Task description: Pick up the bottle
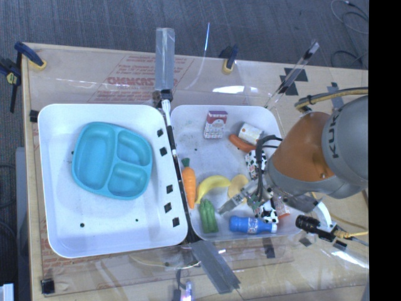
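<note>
Gripper (250, 196) low in right bin (188, 121), just above blue bottle (252, 224) lying flat beside banana (213, 185). Cannot tell its opening; bottle not held.

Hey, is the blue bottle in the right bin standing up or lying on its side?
Lying on its side. The blue bottle rests lengthwise on the floor of the right bin, near its front edge, cap end pointing right.
</note>
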Robot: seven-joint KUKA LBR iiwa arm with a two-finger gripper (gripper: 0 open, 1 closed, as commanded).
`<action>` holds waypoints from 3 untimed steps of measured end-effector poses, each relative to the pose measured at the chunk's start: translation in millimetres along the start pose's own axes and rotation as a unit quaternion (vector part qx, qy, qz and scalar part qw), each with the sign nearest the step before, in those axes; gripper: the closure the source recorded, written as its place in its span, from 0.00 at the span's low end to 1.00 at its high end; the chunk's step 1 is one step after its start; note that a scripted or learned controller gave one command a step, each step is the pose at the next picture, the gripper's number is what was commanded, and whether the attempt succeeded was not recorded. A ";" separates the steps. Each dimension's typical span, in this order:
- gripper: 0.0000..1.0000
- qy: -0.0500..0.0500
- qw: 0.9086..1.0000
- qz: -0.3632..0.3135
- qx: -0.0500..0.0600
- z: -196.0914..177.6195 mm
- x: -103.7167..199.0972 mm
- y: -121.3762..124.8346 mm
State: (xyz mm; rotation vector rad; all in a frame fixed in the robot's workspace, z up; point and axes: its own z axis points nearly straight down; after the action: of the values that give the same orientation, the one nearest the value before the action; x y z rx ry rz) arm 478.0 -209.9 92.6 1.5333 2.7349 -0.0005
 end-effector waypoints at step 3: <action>0.00 0.001 0.987 0.163 0.001 -18.4 -0.2 -0.5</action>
State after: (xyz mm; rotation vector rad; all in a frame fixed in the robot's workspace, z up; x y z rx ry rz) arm 477.6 -210.2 111.0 1.9610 2.4493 0.0004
